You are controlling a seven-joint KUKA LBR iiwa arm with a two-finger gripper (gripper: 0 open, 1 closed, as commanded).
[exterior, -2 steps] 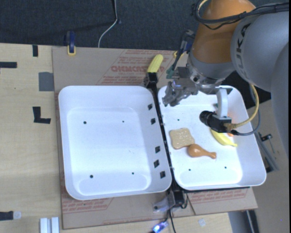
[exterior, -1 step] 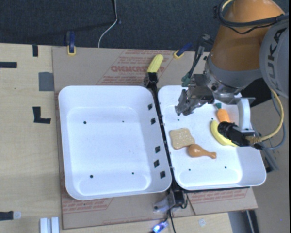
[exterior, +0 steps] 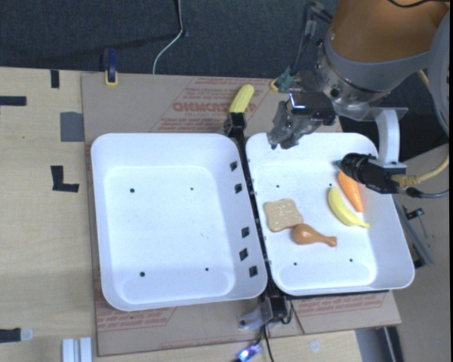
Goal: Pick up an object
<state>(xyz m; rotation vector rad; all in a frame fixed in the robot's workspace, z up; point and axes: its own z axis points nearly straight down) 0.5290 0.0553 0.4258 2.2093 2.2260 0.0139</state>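
1. Object for picking: four candidates were recorded in the right bin [exterior: 385,274], none lifted. Nearest the camera lay a chicken drumstick [exterior: 313,237], and just behind it, almost touching, a slice of bread [exterior: 284,214].
2. Further right, a banana [exterior: 344,208] and a carrot [exterior: 350,189] were noted side by side, close against the bin's right wall and a black fitting on the arm.
3. Handling note: the drumstick or the bread was judged the easier target, being clear of the walls; a descent centred on one item only was advised, as the two lay close.
4. Left bin [exterior: 113,157]: listed alongside.
5. Gripper [exterior: 285,136]: held above the far edge of the right bin, nothing seen between its fingers; its opening could not be told.
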